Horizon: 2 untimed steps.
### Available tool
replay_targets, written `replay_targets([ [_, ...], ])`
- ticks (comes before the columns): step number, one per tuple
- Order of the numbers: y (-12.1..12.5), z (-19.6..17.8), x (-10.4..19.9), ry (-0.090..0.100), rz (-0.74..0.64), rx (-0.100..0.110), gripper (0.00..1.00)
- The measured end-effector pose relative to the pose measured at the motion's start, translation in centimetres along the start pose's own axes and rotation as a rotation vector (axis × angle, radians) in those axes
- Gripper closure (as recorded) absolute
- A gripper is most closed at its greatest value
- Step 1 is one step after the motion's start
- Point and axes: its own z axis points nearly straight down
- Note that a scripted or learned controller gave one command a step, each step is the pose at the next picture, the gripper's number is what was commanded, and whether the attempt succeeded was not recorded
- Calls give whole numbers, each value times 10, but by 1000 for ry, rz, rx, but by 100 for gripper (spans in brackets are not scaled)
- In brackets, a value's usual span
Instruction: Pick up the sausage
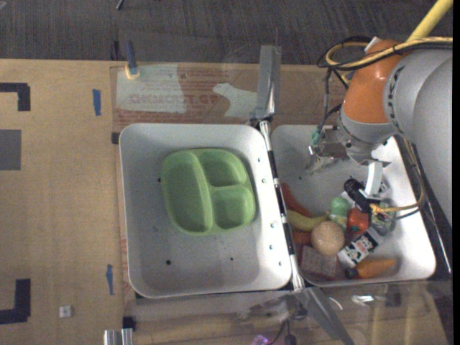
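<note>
Two white bins (136,214), one green divided plate (208,190), one reddish sausage (295,201) among piled food, gripper (321,157) above, grip state unclear, label writing illegible

A green divided plate (208,190) lies in the left white bin (144,264); the right bin (424,261) holds a pile of toy food near its front: a yellow banana (305,221), a tan bread roll (328,238), an orange carrot (375,267); blue tape marks (96,102) dot the cardboard bench (57,214).
</note>
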Motion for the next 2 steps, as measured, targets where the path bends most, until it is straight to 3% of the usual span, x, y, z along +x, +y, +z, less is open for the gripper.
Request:
replay_targets([
  [1, 0, 0, 0, 0, 0, 0, 0],
  [2, 27, -81, 13, 1, 280, 4, 0],
])
